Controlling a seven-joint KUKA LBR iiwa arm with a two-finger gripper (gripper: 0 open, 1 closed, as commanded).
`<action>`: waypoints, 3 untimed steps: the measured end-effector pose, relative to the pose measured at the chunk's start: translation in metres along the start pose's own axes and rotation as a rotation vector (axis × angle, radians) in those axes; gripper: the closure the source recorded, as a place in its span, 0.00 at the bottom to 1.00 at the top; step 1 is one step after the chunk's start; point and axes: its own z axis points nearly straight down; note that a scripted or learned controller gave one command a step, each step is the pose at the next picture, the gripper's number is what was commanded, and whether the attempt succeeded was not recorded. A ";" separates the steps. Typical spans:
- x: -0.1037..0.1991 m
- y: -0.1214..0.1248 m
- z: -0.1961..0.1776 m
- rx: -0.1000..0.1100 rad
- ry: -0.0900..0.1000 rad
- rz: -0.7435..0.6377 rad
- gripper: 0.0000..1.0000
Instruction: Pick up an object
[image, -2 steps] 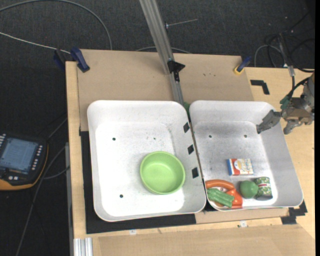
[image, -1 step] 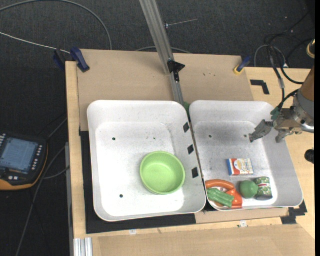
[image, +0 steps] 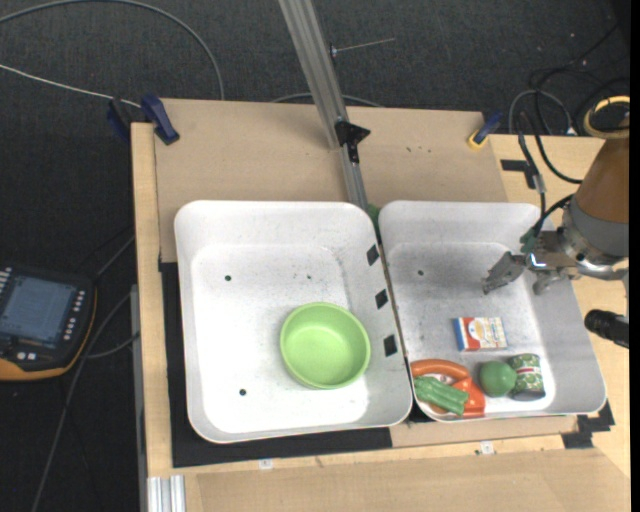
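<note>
Camera view: gripper (image: 522, 272) hangs over the right bin (image: 440, 222), up-right of the small white box (image: 480, 332); fingers spread wide, nothing btwn them, probably set open for a descent; candidate objs cluster at the bin's near edge below the box: green ball (image: 496, 378) just beside a dark green can (image: 527, 376), w/ an orange-and-green toy (image: 443, 388) to their left, touching the rim; green bowl (image: 324, 345) sits alone in the left bin (image: 210, 230), well apart from the box; judged: approach phase, no grasp yet
</note>
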 end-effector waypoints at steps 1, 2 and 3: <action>0.000 0.003 0.042 -0.001 0.000 0.000 0.00; 0.000 0.004 0.030 -0.005 -0.001 0.000 1.00; -0.004 0.014 -0.020 -0.008 -0.002 0.000 1.00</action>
